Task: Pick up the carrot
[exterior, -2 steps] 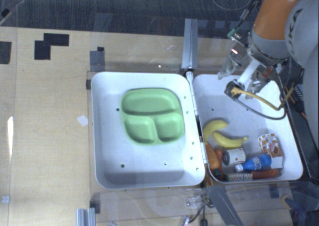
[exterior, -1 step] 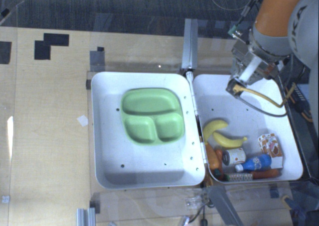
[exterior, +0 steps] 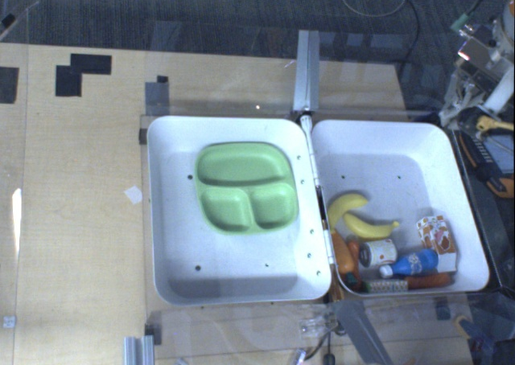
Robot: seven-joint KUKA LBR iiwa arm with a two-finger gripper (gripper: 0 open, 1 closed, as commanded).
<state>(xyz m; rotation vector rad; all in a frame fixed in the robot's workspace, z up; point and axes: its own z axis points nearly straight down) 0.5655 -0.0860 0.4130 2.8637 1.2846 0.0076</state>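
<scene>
Camera view, looking down on both bins.

Carrot (exterior: 430, 280): long, slim, orange-red, lying flat along the near wall of the right bin (exterior: 386, 146), lengthwise with that wall. Its left end is darker and hard to make out. It sits in the bin's near right corner region, just beside the blue bottle (exterior: 412, 263), which lies directly behind it.

Right bin contents, all crowded toward the near side:
- banana (exterior: 360, 219), yellow, curved, near the divider side
- rounded orange item (exterior: 344, 256) against the left wall; kind cannot be told
- small white can (exterior: 378, 253) on its side, between the orange item and the blue bottle
- small printed carton (exterior: 437, 236) with red and white markings, toward the right wall

The far half of this bin is bare white floor.

Left bin (exterior: 173, 194): one green divided tray (exterior: 245, 186), three compartments, sitting slightly toward the far side.

Gripper (exterior: 476, 86): at the upper right, outside the bins, beyond the right bin's far right corner and well apart from the carrot. Whether it is apart or together cannot be told. Nothing is seen held in it.
</scene>
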